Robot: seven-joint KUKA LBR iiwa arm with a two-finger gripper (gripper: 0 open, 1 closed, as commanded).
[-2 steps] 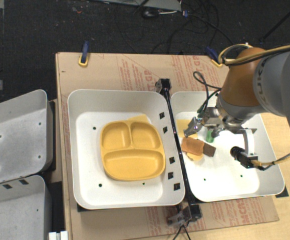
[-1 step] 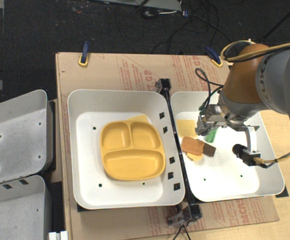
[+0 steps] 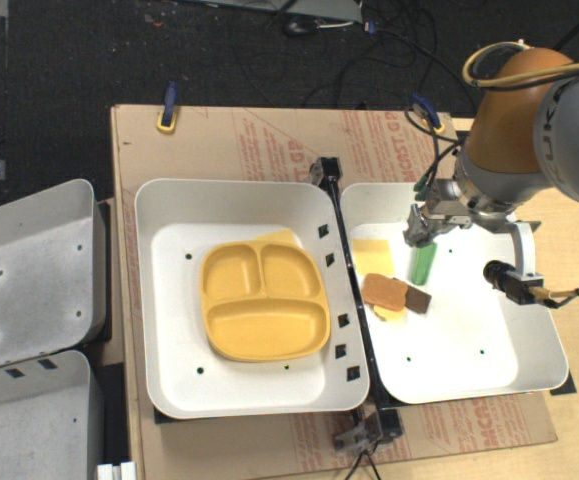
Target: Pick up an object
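Note:
In the right bin [image 3: 489,368] lie a green cylinder [image 3: 424,265], a yellow flat sponge-like piece [image 3: 372,256], a brown block [image 3: 385,292] and a small dark piece [image 3: 418,301]. The gripper [image 3: 421,230] hangs over the bin's upper middle, just above the top end of the green cylinder. The arm's wrist covers the fingers from this angle, and nothing shows between them.
The left bin [image 3: 169,368] holds a yellow divided tray [image 3: 265,301]. A black divider strip [image 3: 344,268] runs between the two bins. Blue clamps [image 3: 168,107] sit on the bench's far edge. Grey panels [image 3: 29,268] lie off the bench to the left.

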